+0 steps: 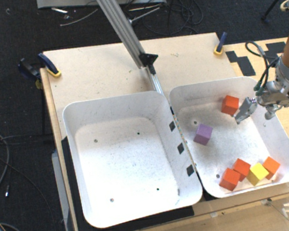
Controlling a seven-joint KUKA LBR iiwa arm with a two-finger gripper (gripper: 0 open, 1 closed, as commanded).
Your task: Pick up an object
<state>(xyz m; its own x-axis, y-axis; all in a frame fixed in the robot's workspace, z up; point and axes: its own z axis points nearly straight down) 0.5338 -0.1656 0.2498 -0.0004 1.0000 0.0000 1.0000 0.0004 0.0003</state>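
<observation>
In the right bin (278, 134), an orange cube (230, 104) lies near the back and a purple cube (203, 134) lies left of centre. At the front sit a yellow cube (257, 173) and three orange cubes (230, 178) (242, 167) (271, 165), bunched together. My gripper (257, 112) hangs over the bin's right side, just right of the lone orange cube. Its fingers (244, 110) are spread open with nothing between them.
The left bin (80, 122) adjoins the right one along a shared middle wall. A slanted metal pole (122, 26) rises from the bench behind the bins. Clamps sit at the bench's back corners (50, 67) (220, 44).
</observation>
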